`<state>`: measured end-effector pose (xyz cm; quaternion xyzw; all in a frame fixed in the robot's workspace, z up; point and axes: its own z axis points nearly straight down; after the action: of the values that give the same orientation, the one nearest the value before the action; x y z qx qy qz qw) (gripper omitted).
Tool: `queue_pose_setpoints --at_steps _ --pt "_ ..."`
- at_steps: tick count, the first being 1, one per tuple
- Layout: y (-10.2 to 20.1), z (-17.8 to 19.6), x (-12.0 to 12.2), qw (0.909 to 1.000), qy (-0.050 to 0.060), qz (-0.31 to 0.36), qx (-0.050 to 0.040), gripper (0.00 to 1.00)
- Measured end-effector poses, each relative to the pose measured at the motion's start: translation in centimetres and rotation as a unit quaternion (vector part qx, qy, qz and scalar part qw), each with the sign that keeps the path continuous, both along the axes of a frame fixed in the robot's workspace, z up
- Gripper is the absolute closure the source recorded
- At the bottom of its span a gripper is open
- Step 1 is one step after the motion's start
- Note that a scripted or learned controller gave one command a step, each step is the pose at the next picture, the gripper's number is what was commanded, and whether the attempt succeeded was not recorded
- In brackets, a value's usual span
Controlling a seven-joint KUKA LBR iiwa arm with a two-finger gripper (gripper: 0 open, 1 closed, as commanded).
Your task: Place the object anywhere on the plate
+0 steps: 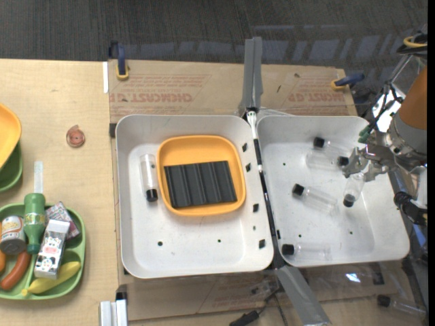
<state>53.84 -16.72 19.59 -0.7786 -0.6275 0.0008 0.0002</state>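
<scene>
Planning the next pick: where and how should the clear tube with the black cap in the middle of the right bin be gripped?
Grip the clear tube across its middle, from straight above. It lies flat and aslant on the bin floor, clear of the walls, so the claw should close across its narrow width.

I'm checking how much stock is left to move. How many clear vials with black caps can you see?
5: one in the left bin beside the orange plate; four in the right bin: far, middle, near corner, and by the gripper. Others may be hidden.
</scene>
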Motion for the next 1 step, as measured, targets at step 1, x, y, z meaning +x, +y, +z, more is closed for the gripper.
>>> queue_pose_setpoints --at_steps 1 --pt "-4.57 0.64 4.23 0.9992 0.001 0.039 -0.0003 1.00"
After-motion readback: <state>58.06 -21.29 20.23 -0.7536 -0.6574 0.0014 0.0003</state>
